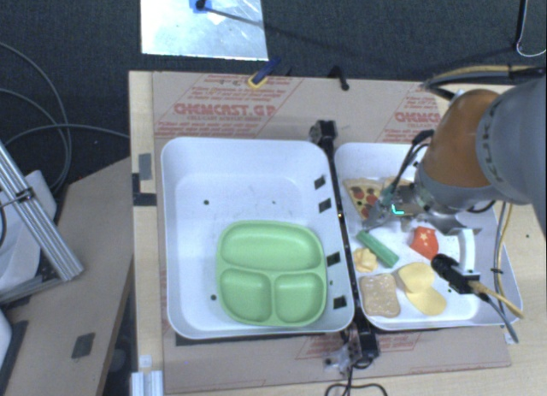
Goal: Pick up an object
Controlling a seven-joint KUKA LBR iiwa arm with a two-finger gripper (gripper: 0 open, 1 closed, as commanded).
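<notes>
– Six toy foods, if I count right, all in the right bin (376, 162): one pizza slice (362, 192), one green stick (378, 247), one red piece (424, 239), one small yellow lump (366, 259), one bread slice (380, 294) and one pale yellow crisp (421, 287), which may be two overlapping, I cannot tell

– And on the other side?

– One green plate (272, 270) with three compartments, alone in the left bin (248, 176). Two bins in all

– Where is the gripper (398, 206)?

– Centre right of the frame, low over the upper middle of the right bin, between the pizza slice and the red piece. The wrist hides it from above, so I cannot tell how far open it is, nor whether it has hold of anything

– What could spoil the pick, do you think?

– Crowding, mostly. The stick, the lump and the bread lie close together, so a close there could catch two things or nudge one aside. The pizza and bread look flat against the floor, and I judge the gripper could slide over them and come up with nothing. The stick looks round and could roll away. The pizza also sits near the wall between the bins, which could block a descent

– Safest choice?

– Probably the red piece: chunky, with some room around it
</notes>
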